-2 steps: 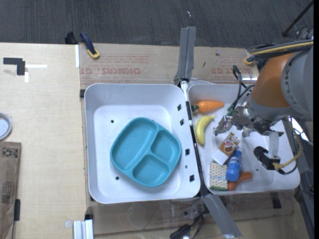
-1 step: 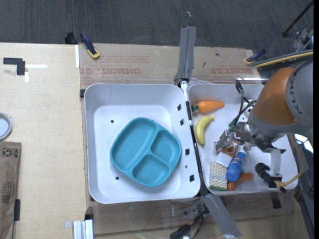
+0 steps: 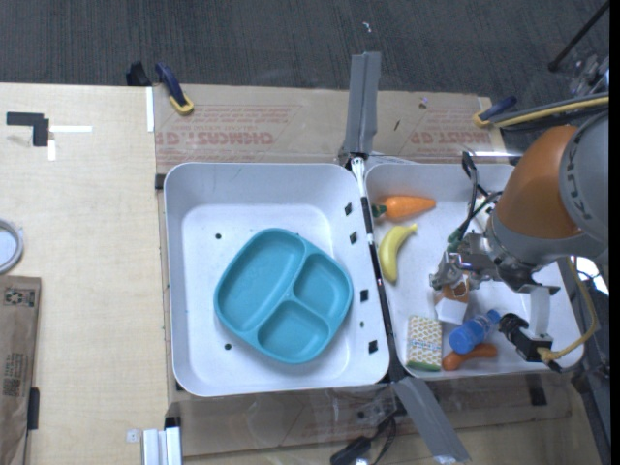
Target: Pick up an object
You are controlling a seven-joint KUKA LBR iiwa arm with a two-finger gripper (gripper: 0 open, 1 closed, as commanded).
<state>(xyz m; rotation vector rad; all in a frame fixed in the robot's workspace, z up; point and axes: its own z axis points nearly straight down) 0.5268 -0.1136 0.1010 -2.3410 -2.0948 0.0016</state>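
- The grey robot arm with its orange band reached in from the right and lowered its hand [image 3: 451,277] into the right-hand shallow white plastic bin [image 3: 426,174], the wrist tilted down towards the bin floor, seemingly to get at the loose items lying there.
- How far the hand stood open could not be told from above: the wrist and cabling masked it, and nothing could be seen held in it.
- A small orange-brown item [image 3: 459,286] sat right against the hand's tip, too hidden to identify; it looked the likeliest target of the pick.
- The other candidates lay scattered flat across the same bin, apart enough to be taken singly: a long orange plastic carrot [image 3: 407,205] near the far wall, a curved yellow plastic banana [image 3: 392,248] just below it beside the divider, and a pale speckled rectangular packet [image 3: 422,342] in the near corner.
- A small blue plastic bottle [image 3: 472,333] rested across a short orange tube-like piece [image 3: 469,356], just beside the packet.
- The left-hand white bin [image 3: 184,260] on the worktop carried a turquoise three-compartment plastic plate [image 3: 283,294], well apart from the hand.
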